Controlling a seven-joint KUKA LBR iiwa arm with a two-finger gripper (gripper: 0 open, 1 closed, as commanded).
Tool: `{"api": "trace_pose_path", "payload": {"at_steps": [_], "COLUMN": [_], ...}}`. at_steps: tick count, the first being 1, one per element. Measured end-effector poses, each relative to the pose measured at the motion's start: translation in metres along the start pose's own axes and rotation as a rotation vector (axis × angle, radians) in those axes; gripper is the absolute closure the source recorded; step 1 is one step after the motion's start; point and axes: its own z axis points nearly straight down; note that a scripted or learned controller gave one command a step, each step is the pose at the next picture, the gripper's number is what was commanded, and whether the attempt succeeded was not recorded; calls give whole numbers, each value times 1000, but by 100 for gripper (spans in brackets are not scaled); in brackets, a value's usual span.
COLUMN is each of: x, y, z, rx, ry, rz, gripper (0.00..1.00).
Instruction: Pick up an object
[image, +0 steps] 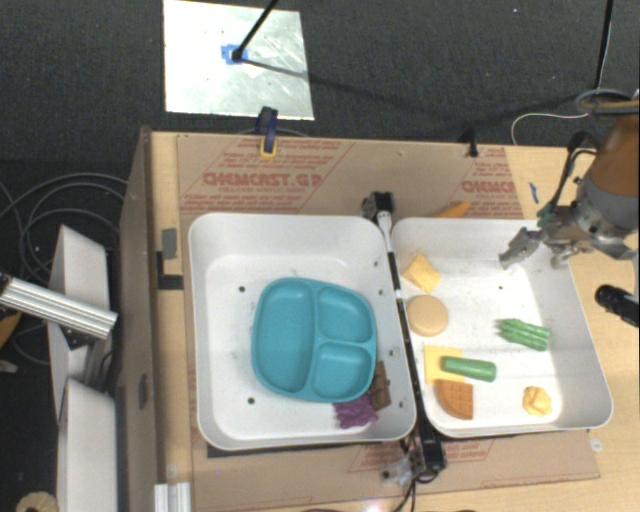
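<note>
The right bin (590, 385) holds several toy foods. A yellow wedge (422, 271) and a tan round biscuit (429, 316) lie near its left wall. A ridged green vegetable (524, 333) lies at mid-right. A green cucumber (468, 368) rests across a yellow slab (436, 357). An orange waffle (454, 398) and a small yellow piece (537, 401) sit along the front. My gripper (537, 249) hangs over the bin's far right corner, open with nothing between its fingers, well above and behind the green vegetable.
The left bin (215, 300) holds a teal divided plate (315, 338), with a purple grape bunch (352, 413) and a brown piece (381, 390) at its front right. An orange item (453, 210) lies on the cardboard behind the right bin. A black clamp (380, 207) sits where the bins meet.
</note>
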Motion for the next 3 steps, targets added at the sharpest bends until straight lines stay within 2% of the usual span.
{"api": "trace_pose_path", "payload": {"at_steps": [1, 2, 3], "x": [-3, -3, -3], "y": [-67, -62, 3], "z": [96, 80, -20], "rx": [9, -2, -12], "ry": [3, 0, -3], "rz": [4, 0, -5], "gripper": [0, 100, 100]}}
